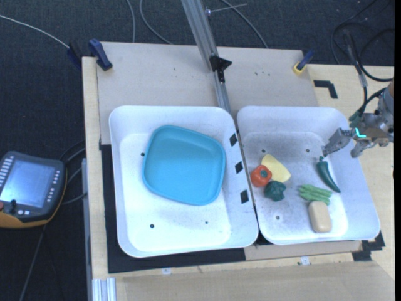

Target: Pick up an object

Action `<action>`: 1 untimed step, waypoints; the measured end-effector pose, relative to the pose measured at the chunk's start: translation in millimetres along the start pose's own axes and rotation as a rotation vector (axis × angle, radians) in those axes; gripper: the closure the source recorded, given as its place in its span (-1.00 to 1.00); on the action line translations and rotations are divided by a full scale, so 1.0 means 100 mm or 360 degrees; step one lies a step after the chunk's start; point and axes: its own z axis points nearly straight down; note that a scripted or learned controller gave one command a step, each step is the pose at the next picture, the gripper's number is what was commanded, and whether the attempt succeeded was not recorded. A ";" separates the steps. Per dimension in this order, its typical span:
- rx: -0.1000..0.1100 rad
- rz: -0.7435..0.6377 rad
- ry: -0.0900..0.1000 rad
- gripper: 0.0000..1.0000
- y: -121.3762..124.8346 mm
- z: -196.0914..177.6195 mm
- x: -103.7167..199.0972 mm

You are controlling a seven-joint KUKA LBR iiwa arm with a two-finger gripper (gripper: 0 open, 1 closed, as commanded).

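Note:
The right bin [301, 119] holds several small items: a yellow piece [276, 167], a red-orange tomato [259, 175], a dark green broccoli-like piece [274, 191], a light green bean pod [314, 193], a beige block [319, 217] and a dark green chili [327, 174]. My gripper [346, 145] hovers at the bin's right rim, just above and to the right of the chili. Its fingers are spread open with nothing between them.
A blue square plate [185, 165] lies in the left bin [125, 130]. A metal pole [203, 30] slants down to the divide between the bins. A teach pendant [28, 187] sits off the bench at the left. Clamps mark the bench's back corners.

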 end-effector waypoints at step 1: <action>0.0000 0.0000 0.0000 -1.00 0.00 0.00 0.00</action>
